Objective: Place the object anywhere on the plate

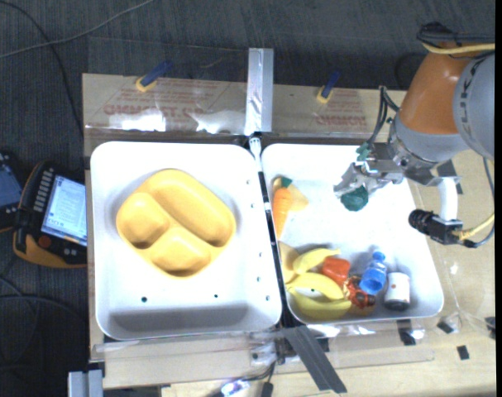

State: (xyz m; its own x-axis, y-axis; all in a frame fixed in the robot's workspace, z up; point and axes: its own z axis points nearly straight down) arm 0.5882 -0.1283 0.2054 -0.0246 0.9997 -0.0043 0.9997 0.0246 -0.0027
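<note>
Right bin [424,246]: claw [356,190] grasping a small teal object [355,198], its long axis indiscernible; yellow plate [174,220] left.

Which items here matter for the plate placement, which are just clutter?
Job:
yellow plate, left bin
gripper
teal object at the gripper

Lying about, right bin:
carrot
bananas
red item
blue bottle
white can

Bright, even overhead light washes out the 2 white bins [102,222], whose walls glare almost featureless, while the dark floor [35,40] stays dim. Soft shadows gather along the left bin's near wall. Focus is slightly soft throughout, with a sheen on the yellow plate [176,220].
</note>
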